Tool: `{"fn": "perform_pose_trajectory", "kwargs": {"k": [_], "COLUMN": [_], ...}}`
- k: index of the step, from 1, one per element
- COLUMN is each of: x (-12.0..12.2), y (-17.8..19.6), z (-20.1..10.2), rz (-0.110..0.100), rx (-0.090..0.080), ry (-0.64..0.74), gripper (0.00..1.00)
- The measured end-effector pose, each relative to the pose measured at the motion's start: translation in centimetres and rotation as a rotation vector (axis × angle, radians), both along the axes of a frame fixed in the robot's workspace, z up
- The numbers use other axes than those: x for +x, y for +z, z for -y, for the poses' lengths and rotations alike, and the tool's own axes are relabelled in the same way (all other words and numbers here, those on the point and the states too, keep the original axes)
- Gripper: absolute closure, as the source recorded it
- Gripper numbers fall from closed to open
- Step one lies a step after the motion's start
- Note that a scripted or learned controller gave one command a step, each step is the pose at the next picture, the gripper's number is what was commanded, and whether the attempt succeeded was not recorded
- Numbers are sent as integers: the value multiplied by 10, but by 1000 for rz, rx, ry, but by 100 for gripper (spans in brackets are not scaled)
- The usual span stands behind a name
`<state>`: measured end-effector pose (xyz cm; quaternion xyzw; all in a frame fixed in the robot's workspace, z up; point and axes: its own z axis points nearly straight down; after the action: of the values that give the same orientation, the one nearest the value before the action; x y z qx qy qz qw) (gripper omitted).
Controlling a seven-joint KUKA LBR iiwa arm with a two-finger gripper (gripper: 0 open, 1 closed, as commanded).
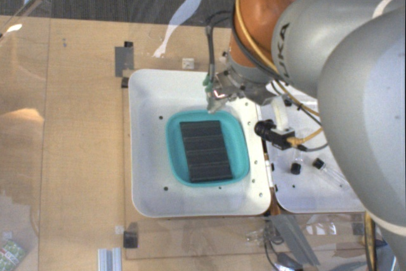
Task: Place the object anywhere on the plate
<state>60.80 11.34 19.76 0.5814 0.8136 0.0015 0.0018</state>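
A teal plate is seen in the left bin, lying flat near the bin's middle. A dark ribbed block rests flat on the plate, well inside its rim and roughly centred, with its long side running away from the camera. The gripper is seen just past the plate's far edge, above the bin floor, apart from the block. Whether it is released or clenched cannot be told, as its tip is small and partly hidden under the wrist. Nothing is seen held by it. The grey arm with its orange band is reached in from the right and covers much of the right bin. Small dark bits and cables are seen on that bin's floor
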Motion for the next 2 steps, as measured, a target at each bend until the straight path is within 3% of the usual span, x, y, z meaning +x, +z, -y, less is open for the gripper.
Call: {"fn": "perform_pose_trajectory", "kwargs": {"k": [1,2], "x": [1,54], "y": [-43,73], "z": [-89,-74], "rz": [-1,2], "rx": [1,-1], "ry": [115,335], "gripper": [100,100]}}
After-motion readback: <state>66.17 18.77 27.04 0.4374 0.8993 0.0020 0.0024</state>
